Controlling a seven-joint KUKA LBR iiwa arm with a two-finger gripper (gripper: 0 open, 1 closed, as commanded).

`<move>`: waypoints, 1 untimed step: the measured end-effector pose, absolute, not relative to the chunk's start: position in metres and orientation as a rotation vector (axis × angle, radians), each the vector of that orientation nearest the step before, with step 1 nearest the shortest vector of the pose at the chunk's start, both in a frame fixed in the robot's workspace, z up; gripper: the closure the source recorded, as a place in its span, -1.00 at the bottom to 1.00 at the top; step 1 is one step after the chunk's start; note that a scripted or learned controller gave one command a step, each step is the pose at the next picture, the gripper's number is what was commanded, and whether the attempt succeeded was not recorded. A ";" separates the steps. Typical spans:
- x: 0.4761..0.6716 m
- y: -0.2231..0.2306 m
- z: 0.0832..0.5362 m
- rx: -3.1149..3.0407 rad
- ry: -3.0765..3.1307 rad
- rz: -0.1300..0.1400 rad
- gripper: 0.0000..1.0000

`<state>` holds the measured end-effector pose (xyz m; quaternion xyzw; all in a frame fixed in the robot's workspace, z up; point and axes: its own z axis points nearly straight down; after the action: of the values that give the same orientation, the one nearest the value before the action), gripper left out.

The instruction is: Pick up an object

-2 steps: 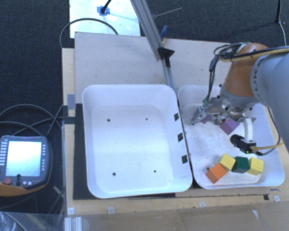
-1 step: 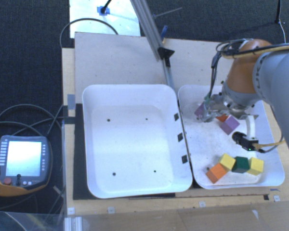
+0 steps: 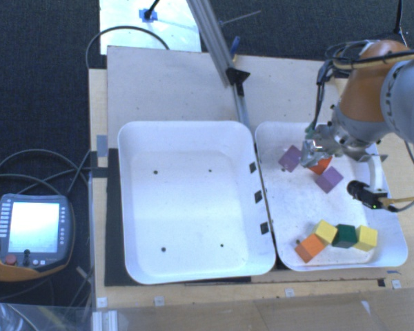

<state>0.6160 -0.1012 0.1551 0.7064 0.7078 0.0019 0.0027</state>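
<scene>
Nearest the camera, along the right bin's [image 3: 393, 254] front wall: an orange block [image 3: 309, 247], a yellow block [image 3: 326, 231], a dark green block [image 3: 345, 235] and a second yellow block [image 3: 366, 237], set in a touching row toward 5 o'clock of the view.

Left bin [image 3: 131, 185] sits beside the right one, rims meeting at centre. Teach pendant [image 3: 29, 236] with a lit screen lies at 9 o'clock, off the bench.

Arm [image 3: 393, 95] enters from 3 o'clock, orange band [image 3: 362, 92] above the wrist, the wrist bent down steeply into the far half of the right bin. Gripper [image 3: 316, 158] is low, near the bin floor. A small orange-red block [image 3: 322, 164] shows right at the fingertips, partly hidden by them; whether the claw is clamped on it or merely touching it, cannot tell.

Purple block [image 3: 290, 158] lies just beside the gripper at its 9 o'clock. Second purple block [image 3: 329, 179] lies just past the orange-red one, toward 5 o'clock. Black cable connector [image 3: 362, 194] hangs near the bin's right rim.
</scene>
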 end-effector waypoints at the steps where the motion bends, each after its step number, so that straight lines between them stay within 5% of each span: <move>1: 0.622 -0.102 0.200 2.213 2.222 0.007 1.00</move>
<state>0.6217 -0.1021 0.1998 0.7056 0.7086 0.0022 0.0029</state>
